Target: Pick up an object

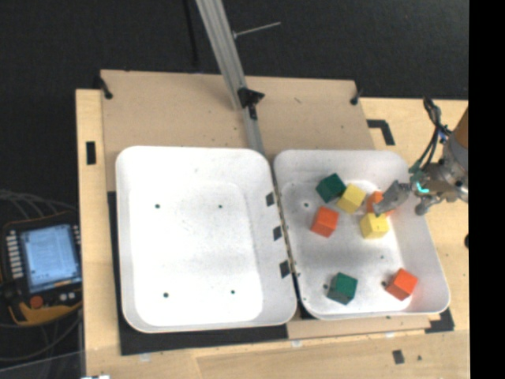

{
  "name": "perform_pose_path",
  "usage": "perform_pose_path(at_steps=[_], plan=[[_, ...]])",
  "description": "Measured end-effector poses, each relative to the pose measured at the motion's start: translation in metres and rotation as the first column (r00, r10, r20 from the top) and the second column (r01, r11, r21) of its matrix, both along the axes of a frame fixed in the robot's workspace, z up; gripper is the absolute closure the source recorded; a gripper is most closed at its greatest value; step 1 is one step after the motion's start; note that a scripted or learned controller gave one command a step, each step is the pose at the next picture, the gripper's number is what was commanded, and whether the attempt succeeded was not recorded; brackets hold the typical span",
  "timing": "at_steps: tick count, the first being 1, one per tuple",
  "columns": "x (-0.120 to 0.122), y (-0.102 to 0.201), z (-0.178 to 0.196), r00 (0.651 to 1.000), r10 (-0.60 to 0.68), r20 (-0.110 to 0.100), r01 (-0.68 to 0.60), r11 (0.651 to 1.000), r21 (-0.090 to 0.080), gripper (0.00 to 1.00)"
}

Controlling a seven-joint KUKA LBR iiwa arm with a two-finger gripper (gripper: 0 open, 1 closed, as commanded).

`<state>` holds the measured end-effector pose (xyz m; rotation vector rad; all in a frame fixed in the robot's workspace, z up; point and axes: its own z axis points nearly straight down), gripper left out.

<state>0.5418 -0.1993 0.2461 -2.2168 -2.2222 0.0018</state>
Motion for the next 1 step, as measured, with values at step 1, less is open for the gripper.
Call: perform_pose_path(at_steps=[1], plan=[[0.001,0.0003,0.0025,1.0,0.0,0.005,0.0,1.0,-0.001,0.0]])
